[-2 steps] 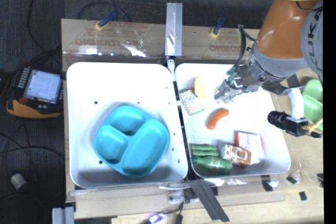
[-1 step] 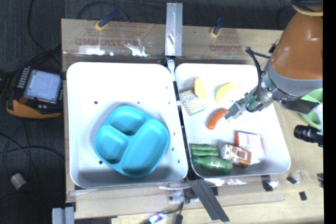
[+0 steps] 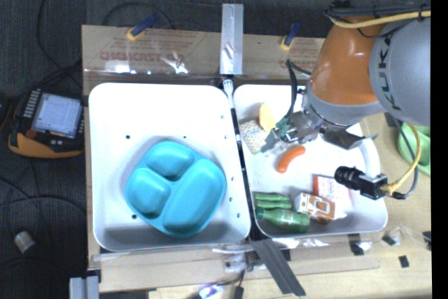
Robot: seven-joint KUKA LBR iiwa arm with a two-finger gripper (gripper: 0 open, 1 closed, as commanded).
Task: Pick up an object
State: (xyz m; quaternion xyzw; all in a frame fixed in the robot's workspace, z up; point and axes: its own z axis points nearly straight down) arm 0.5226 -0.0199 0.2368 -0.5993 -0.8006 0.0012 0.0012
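Over right bin, arm reaching down, jaws state unclear, near carrot

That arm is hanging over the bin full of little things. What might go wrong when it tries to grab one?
The gripper sits among close neighbours: an orange carrot-like piece, a yellow wedge and a speckled block. It could nudge one aside or catch two together. The carrot-like piece looks rounded, so it might slip away. The green items and small cartons crowd the bin's near wall, leaving little room.
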